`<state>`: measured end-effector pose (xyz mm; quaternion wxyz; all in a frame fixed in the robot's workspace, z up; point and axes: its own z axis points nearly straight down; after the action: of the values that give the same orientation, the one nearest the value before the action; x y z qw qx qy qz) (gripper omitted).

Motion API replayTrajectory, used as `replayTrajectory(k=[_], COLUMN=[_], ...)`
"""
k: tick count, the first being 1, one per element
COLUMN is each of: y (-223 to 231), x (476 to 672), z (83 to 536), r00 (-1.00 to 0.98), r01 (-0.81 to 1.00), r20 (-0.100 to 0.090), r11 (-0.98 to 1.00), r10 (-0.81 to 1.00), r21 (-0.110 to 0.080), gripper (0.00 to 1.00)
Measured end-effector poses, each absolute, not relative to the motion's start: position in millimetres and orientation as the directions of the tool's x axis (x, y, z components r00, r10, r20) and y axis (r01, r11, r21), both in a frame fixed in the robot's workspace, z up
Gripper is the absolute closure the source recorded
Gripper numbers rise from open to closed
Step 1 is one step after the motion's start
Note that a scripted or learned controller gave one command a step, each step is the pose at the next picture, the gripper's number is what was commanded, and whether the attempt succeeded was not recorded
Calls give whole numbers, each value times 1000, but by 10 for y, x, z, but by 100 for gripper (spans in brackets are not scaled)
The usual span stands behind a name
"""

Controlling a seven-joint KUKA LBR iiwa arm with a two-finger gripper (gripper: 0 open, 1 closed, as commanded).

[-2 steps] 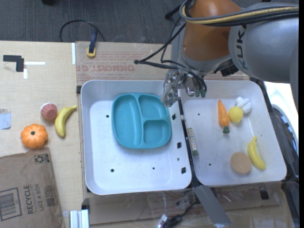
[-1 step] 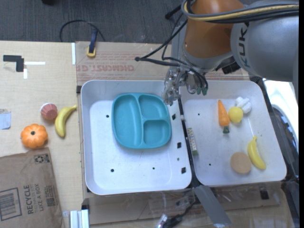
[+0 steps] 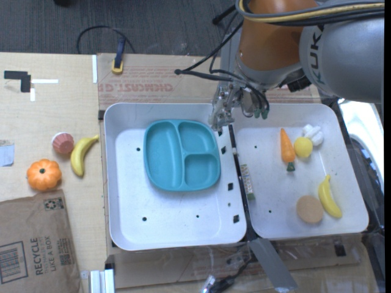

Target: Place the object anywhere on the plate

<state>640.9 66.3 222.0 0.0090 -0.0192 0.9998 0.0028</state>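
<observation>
A teal divided plate lies in the left bin, toward its back. The right bin holds a carrot, a yellow lemon, a small white object, a banana and a round tan disc. My gripper hangs over the back of the wall between the two bins, just off the plate's far right corner and left of the carrot. Nothing can be seen held in it.
On the wooden bench left of the bins lie a small orange pumpkin, a second banana and a pinkish round item. A cardboard box sits at the lower left. Cables trail behind the bins.
</observation>
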Motion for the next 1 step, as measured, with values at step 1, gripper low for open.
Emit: replayTrajectory(k=[1], y=[490], x=[6596], z=[1920], r00=[-999], r01=[-39], r20=[-4], r11=[999], r10=[-39], r21=[2], gripper=[100])
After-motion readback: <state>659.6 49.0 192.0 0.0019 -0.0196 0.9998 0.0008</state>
